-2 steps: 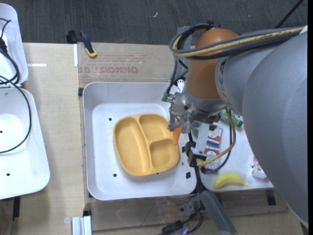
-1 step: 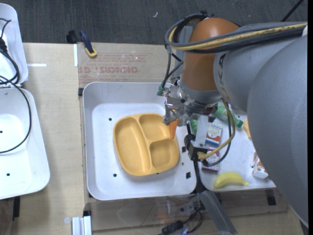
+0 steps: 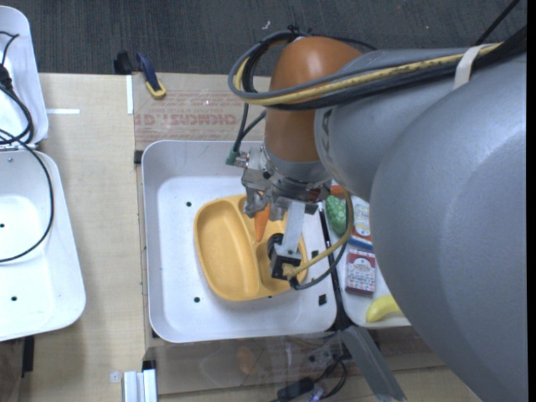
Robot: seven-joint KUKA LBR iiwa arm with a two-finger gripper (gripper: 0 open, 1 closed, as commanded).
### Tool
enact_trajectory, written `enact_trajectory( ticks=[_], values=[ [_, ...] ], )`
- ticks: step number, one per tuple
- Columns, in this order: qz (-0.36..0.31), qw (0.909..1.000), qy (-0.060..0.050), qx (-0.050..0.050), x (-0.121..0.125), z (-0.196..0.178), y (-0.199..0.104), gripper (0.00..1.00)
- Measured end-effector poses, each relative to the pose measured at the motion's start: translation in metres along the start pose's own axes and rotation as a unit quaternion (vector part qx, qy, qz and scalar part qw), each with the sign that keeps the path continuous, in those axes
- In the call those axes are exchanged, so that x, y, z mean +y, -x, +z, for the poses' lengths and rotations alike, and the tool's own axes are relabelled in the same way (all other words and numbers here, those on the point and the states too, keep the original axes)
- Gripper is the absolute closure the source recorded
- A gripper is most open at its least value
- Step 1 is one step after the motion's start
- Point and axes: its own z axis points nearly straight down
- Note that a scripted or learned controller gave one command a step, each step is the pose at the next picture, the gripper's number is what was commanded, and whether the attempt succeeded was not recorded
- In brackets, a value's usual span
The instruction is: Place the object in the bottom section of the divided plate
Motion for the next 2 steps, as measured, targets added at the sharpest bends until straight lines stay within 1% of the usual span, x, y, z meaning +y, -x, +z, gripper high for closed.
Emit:
enact_trajectory(
  ticks=[1,2],
  values=[
    [-0.056,0.9984,0.001,0.0,-0.0432,-0.0208,-0.0429,1.0],
    [-0.055,0.9985,0.001,0.0,-0.0431,-0.0207,-0.0428,0.0]
  ],
)
